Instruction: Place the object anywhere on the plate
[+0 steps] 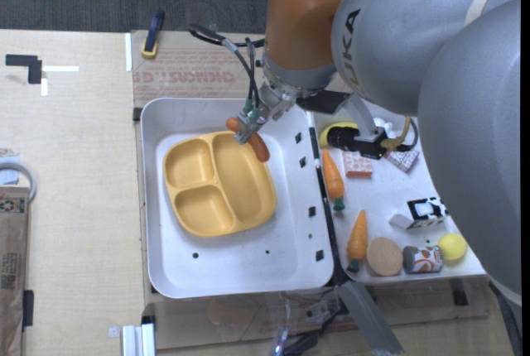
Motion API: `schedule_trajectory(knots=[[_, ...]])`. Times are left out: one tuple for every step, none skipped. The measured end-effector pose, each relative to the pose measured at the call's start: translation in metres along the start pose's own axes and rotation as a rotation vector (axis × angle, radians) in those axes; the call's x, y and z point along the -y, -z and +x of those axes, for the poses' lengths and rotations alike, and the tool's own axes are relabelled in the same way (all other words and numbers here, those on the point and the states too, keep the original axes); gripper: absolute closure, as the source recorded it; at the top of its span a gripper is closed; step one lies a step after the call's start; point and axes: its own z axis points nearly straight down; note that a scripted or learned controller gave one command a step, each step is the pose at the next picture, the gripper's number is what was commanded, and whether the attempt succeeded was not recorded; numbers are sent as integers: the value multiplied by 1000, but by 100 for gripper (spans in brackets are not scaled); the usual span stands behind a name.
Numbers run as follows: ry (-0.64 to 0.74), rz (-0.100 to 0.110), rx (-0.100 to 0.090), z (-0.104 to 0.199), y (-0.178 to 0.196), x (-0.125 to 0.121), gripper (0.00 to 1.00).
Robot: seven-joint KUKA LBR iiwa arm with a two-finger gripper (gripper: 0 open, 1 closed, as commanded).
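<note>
A yellow three-compartment plate (217,183) lies in the left white bin (224,271). A reddish-brown sausage (257,147) hangs tilted over the plate's upper right rim. My gripper (247,129) reaches down from the orange wrist above and is shut on the sausage near its middle, with both ends sticking out past the fingers. The arm hides the bin's back right corner.
The right bin (397,197) holds two carrots (333,172) (358,235), a tan disc (384,257), a small can (422,259), a yellow ball (452,247), a small box (358,165) and a black-and-white piece (426,211). A blue and yellow clamp (151,34) sits behind the left bin.
</note>
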Motion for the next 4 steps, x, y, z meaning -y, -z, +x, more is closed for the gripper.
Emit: schedule_trajectory(knots=[[126, 2, -2, 6, -68, 33, 100], [126, 1, -2, 6, -67, 33, 0], [159, 2, -3, 43, -108, 18, 0], [395, 0, -2, 22, -78, 110, 0]])
